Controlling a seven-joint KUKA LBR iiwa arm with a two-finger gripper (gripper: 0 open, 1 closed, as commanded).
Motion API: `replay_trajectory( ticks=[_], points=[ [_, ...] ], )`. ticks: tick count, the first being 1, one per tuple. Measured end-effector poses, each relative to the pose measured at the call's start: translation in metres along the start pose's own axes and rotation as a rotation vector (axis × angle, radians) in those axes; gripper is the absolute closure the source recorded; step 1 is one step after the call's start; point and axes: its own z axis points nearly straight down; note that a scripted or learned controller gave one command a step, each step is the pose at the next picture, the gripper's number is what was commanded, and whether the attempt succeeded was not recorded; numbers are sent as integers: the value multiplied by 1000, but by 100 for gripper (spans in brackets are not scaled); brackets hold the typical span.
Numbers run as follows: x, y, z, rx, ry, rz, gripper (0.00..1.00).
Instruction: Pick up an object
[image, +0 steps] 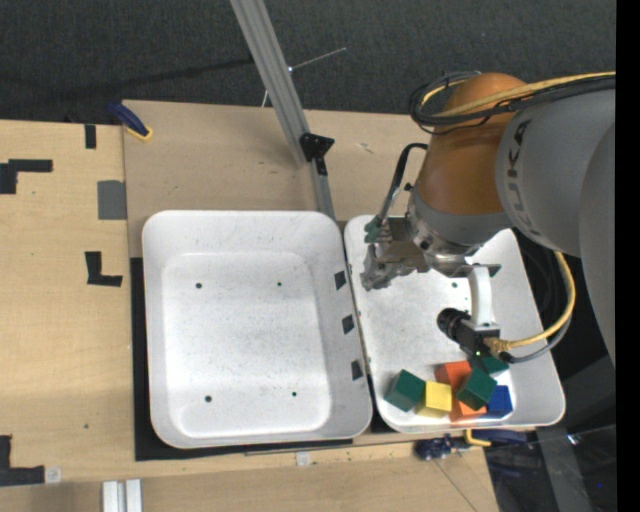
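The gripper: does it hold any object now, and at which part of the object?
Nothing shows between the fingers of the gripper. It sits over the right bin, apart from the blocks at the bin's near end.

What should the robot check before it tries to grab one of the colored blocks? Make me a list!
1. Blocks to pick are in the right bin: ok; the green block, yellow block and blue block sit at its near end.
2. Gripper is above the blocks: not ok; it is over the bin's far end.
3. Gripper fingers open: cannot tell.
4. Blocks spaced apart for grabbing: not ok; they are bunched together.
5. Nothing held already: cannot tell.
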Motion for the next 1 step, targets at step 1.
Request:
replay_trajectory(
  ticks=[1],
  points=[
    [45, 7, 9, -1, 0, 0, 100]
  ],
)
